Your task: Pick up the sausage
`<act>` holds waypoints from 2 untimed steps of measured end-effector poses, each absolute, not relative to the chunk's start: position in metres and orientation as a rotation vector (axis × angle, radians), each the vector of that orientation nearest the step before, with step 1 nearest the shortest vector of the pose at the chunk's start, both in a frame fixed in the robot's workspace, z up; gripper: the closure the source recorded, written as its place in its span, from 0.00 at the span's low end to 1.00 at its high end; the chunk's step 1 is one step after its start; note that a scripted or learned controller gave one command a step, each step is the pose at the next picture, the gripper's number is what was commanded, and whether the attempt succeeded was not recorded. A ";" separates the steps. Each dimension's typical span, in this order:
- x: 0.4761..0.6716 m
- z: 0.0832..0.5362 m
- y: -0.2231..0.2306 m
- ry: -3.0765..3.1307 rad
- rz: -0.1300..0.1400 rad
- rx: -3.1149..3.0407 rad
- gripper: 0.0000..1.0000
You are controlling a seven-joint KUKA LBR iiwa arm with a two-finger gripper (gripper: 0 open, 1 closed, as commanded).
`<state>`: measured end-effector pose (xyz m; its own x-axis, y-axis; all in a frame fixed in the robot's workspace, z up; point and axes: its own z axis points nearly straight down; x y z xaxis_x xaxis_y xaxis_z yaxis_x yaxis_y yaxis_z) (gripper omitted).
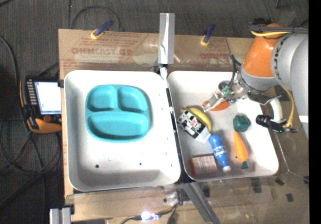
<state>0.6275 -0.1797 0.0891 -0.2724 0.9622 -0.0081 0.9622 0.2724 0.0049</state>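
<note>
One sausage is seen touching the gripper, its long axis lying crosswise just beneath; finger state cannot be determined.

One fixed camera hangs above the table and looks down at a slant, far enough off to take in both bins: left bin, right bin. The arm enters from the right.
</note>
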 end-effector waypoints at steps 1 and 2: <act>0.630 0.100 -0.178 2.496 0.010 1.886 1.00; 0.629 0.100 -0.178 2.498 0.010 1.886 0.00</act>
